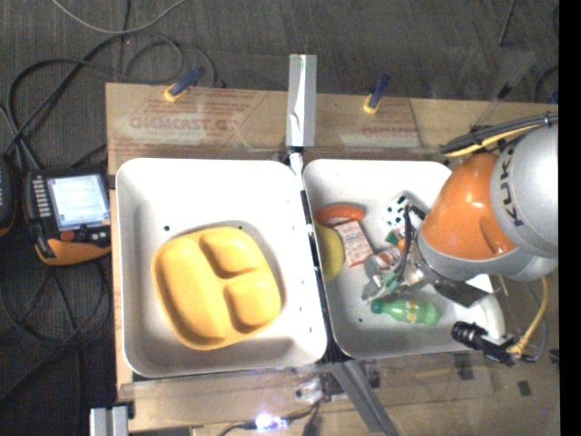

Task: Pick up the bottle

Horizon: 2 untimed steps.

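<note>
Gripper (392,278) low over the right bin (363,178), under the glossy orange band and smooth grey shell of the arm (495,212); impossible to tell how far open, or whether anything caught, amid the clutter beneath. Bottle (406,311) just below the gripper toward the near edge: clear green plastic, slim, lying on its side on the bin floor, cap end pointing left. Crumpled red-and-white packet (356,242) just left of the gripper, an orange-red rounded lid or dish (339,213) beyond that, and a smooth yellow rounded item (330,250) further left against the dividing wall. Small white piece with dark dots (397,211) just above the gripper. Far left of the gripper, in the left bin (136,243): a yellow moulded tray (218,284), matte, rounded corners, three shallow compartments, set at a tilt. Both bins shallow, white, glossy, with rounded corners, side by side on a pale wooden board (218,121) held by blue-and-yellow clamps (184,83). Dark carpeted floor around, black cables looping across, a handheld control pad (71,203) with a lit screen at far left.
</note>
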Available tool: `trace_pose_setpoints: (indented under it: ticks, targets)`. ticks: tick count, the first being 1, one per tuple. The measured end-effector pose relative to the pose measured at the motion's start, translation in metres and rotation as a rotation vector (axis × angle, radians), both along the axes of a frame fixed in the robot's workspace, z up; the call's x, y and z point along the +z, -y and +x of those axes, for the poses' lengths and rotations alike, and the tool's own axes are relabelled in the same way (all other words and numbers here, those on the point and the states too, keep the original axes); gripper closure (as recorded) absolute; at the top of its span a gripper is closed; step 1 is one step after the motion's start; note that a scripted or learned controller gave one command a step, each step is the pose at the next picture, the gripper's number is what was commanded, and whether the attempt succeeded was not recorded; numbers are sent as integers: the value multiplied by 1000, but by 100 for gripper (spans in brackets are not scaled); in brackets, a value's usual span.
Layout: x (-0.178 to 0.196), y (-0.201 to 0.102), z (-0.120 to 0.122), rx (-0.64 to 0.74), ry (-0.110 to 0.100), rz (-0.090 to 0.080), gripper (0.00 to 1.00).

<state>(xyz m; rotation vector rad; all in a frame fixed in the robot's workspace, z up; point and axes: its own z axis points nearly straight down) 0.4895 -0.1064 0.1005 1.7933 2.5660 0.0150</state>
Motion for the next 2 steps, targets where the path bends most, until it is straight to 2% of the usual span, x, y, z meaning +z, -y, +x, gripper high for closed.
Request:
trace_pose_setpoints:
  ticks: [1, 2]
  targets:
    - [0, 0, 0, 0, 0, 0, 0]
    - [8, -1, 0, 1, -2, 2, 100]
